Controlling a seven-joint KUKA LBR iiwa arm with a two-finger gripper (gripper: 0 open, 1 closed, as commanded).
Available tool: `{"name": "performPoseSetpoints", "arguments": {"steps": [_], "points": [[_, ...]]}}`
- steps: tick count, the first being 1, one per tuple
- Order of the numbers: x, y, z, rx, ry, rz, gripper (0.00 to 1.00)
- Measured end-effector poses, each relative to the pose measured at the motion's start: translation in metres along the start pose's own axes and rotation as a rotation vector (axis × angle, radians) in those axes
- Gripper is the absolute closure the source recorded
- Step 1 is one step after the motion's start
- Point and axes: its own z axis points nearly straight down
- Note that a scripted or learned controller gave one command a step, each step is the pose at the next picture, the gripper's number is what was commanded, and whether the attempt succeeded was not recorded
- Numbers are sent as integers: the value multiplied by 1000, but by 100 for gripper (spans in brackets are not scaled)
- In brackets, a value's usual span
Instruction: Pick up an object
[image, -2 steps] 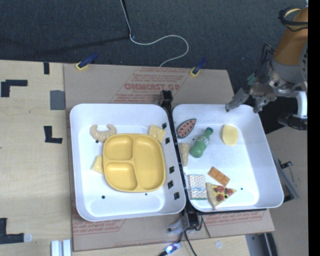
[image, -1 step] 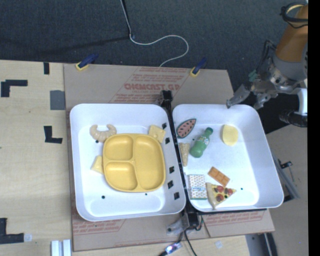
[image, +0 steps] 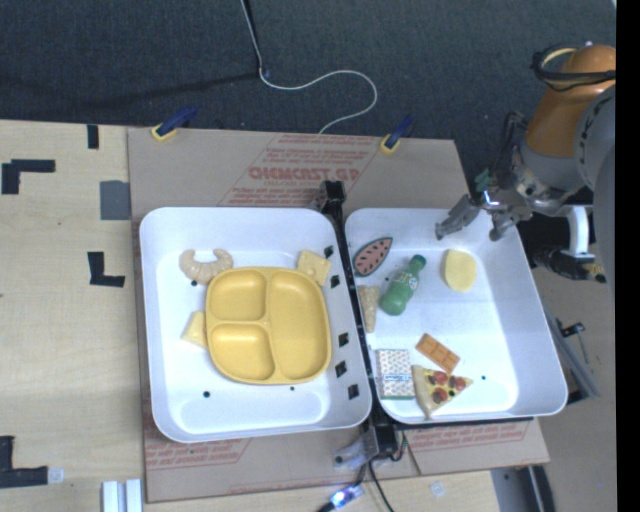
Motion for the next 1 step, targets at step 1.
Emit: {"name": "performPoseSetpoints", "arguments": {"steps": [1], "points": [[4, -6, 46, -2, 0, -1, 0]]}}
